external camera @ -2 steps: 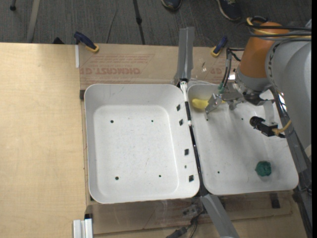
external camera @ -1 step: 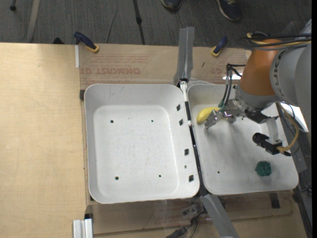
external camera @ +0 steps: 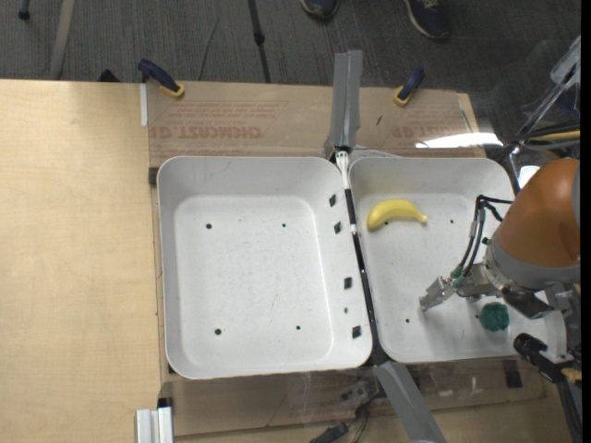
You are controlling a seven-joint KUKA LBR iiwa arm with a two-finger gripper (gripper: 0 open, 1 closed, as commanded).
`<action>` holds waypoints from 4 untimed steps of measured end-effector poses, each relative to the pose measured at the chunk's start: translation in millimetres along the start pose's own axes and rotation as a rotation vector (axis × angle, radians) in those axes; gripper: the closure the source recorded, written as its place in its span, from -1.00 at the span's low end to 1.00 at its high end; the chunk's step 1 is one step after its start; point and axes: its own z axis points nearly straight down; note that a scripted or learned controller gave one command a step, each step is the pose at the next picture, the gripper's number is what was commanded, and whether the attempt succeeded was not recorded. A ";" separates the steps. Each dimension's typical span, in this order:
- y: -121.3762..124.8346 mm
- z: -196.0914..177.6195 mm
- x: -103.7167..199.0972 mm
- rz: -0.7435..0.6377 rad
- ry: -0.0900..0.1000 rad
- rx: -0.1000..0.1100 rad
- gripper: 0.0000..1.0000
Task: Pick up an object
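The claw (external camera: 441, 293) hangs low over the right bin (external camera: 406, 335), in its lower half, at the end of the grey arm with the orange band (external camera: 545, 212) that reaches in from the right. Its metal fingers point to the left, and nothing is seen between them; how wide they stand, one cannot tell from this angle.

Two things lie in this bin. A banana (external camera: 397, 214) lies in the upper left part, near the wall that separates the two bins. Its long axis runs about left to right, with a small curve. It is up and a little to the left from the claw, and well apart from it. A small green ball (external camera: 496, 317) lies just beside the claw, on its right side and slightly lower, partly under the wrist.

In my judgement, the green ball is the nearer thing, but the fingers point away from it, toward the open floor of the bin.
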 end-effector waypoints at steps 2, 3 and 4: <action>150.4 -134.8 16.3 0.306 -0.002 -0.003 -1.00; 179.1 -1.6 14.0 -0.004 -0.002 -0.002 -1.00; 104.4 -1.3 -20.3 -0.039 -0.001 -0.002 -1.00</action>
